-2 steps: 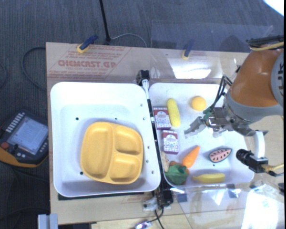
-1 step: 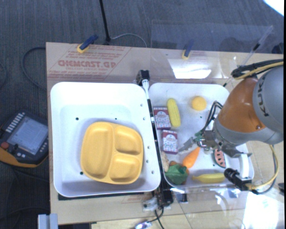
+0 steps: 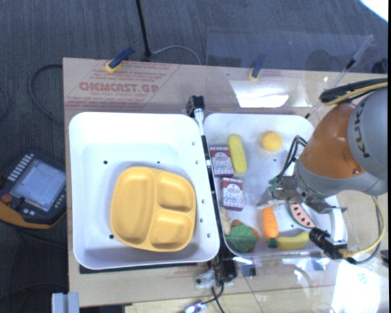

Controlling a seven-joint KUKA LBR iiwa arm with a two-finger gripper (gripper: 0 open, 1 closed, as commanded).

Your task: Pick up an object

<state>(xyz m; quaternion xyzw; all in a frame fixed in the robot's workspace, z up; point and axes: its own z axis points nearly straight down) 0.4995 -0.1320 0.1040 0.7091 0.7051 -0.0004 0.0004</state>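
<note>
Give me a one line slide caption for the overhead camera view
KUKA arm's gripper hovers above a toy carrot in the right bin; a yellow divided tray sits in the left bin.

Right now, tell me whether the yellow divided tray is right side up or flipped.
Right side up: the yellow divided tray lies in the left bin, its three compartments facing upward.

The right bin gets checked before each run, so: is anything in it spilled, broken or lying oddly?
Nothing stands out. Corn, lemon, carrot and banana lie loose inside the right bin, none over its rim.
</note>
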